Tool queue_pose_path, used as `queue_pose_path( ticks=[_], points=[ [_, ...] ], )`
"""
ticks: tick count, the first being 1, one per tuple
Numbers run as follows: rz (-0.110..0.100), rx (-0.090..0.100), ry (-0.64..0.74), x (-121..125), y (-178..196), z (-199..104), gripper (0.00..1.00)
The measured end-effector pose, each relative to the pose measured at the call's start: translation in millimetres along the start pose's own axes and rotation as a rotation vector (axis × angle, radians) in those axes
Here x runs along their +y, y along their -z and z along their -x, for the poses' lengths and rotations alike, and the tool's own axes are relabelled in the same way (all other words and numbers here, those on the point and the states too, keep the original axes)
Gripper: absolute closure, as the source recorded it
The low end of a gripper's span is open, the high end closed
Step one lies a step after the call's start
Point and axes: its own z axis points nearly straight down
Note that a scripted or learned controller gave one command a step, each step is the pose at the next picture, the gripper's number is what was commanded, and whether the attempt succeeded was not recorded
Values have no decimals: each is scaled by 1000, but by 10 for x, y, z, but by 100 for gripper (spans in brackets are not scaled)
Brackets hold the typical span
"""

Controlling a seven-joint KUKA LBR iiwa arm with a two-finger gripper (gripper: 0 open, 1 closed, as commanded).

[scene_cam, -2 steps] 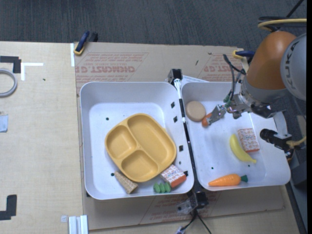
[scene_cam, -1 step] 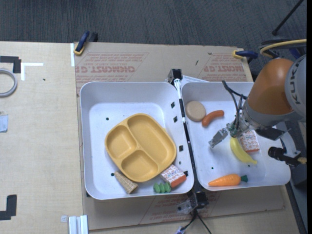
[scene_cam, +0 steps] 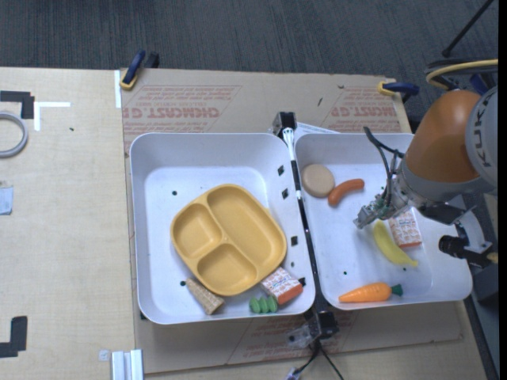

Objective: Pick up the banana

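The yellow banana (scene_cam: 390,245) lies in the right bin (scene_cam: 341,248), towards its right side, slanting from upper left to lower right. A small red-and-white carton (scene_cam: 407,230) rests against the banana's right side. My gripper (scene_cam: 371,214) hangs low over the bin, right at the banana's upper left end. The banana is not lifted. The grey arm with its orange band (scene_cam: 444,141) reaches in from the right above the gripper.
In the right bin are also a round tan bun (scene_cam: 318,180), a reddish sausage (scene_cam: 346,191) and an orange carrot (scene_cam: 368,293) near the front wall. The left bin (scene_cam: 150,212) holds a yellow divided plate (scene_cam: 228,240), a cracker (scene_cam: 204,295), a green item (scene_cam: 264,304) and a small carton (scene_cam: 282,285).
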Motion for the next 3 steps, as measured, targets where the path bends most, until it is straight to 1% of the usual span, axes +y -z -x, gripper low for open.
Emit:
queue_pose_path(
  ticks=[1,2,3],
  points=[
    [0,0,0,0,0,-1,0],
    [2,-2,-2,8,100,8,100],
    [2,-2,-2,8,100,7,0]
  ],
)
